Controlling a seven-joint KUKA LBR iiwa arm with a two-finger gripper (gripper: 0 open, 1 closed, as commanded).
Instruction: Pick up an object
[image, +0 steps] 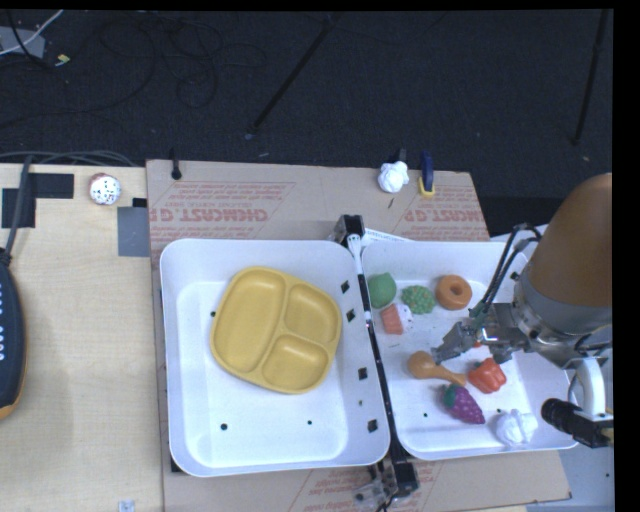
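- nearest in the right-hand white bin (430, 445) lie a crumpled white lump (515, 428) and a purple toy grape bunch (463, 404).
- just beyond, the gripper (470, 342) hangs low between a red toy pepper (487, 375) and a tan toy drumstick (432, 367); whether the jaws are open or closed i cannot tell.
- judged step: the approach, nothing gripped. the next move calls for settling on one toy, likely the drumstick, and lowering over it.
- further back, an orange toy doughnut (454, 292), a green toy broccoli (418, 298) and a round green toy (381, 289) crowd close and could be nudged.
- the left-hand white bin (190, 420) holds a yellow divided plastic plate (276, 328).
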